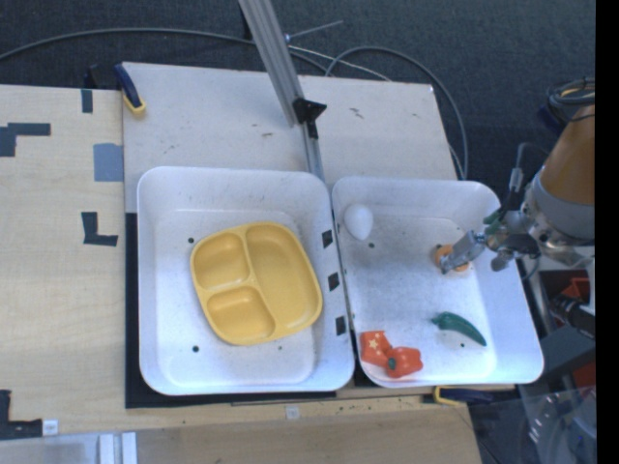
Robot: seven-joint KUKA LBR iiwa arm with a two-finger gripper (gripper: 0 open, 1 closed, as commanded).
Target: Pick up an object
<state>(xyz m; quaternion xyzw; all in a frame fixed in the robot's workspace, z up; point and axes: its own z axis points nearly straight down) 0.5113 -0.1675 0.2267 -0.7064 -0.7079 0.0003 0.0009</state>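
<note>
A small orange object [453,258], rounded and partly masked by metal, lies on the floor of the right-hand white bin [406,193], toward that bin's right wall in the middle right of the frame. The gripper [456,259] meets it from the right, its grey tip low over the object and overlapping it; whether the fingers are parted or closed on it cannot be told at this size.

The arm [571,177] enters at the right edge of the frame, its orange band high above a grey wrist, angled down and leftward across the bin's rim.

Four loose items sit in the right bin: the orange object, one white egg-shaped piece [359,221] near the upper left corner, one dark green pepper-like piece [459,327] at lower right, and one red item [391,353] with a green spot against the bottom edge. The left-hand white bin [155,259] carries a single yellow three-compartment plate [256,282], lying flat near its centre. Two bins stand side by side, touching along their shared edge, on a pale bench [213,114].
</note>
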